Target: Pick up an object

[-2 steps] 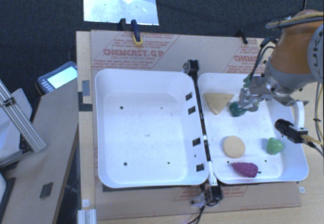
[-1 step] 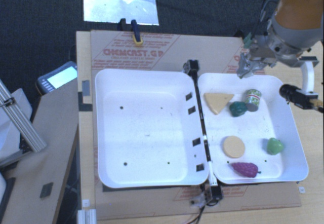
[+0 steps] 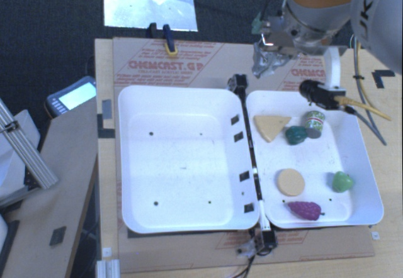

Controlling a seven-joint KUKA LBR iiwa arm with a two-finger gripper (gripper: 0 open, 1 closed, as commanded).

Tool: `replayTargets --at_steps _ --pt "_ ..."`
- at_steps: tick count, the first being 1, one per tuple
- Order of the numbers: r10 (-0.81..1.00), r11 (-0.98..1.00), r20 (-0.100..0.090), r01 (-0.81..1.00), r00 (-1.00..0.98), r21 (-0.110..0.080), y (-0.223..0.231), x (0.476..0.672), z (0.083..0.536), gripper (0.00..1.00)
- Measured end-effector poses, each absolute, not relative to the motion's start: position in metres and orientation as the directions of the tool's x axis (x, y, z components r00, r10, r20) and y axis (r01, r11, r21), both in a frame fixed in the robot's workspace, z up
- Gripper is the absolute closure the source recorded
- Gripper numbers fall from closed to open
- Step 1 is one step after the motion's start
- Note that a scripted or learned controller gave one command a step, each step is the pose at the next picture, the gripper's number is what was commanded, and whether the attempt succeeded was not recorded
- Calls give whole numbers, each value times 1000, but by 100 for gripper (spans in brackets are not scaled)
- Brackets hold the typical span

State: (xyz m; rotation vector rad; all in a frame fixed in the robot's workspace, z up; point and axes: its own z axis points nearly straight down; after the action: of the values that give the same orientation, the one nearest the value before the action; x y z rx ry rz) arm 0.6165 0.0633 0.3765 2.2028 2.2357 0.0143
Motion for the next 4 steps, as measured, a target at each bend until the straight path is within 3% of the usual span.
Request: replayTargets --at_steps 1,2,3,4 --pt "1000 12 5 1000 -12 15 149 660 465 100" --pt "1000 12 3 1000 -12 4 240 666 461 100" --pt "1000 8 5 1000 -8 8 235 603 541 100" --pt "1000 -3 1 1000 3 1 166 549 536 100"
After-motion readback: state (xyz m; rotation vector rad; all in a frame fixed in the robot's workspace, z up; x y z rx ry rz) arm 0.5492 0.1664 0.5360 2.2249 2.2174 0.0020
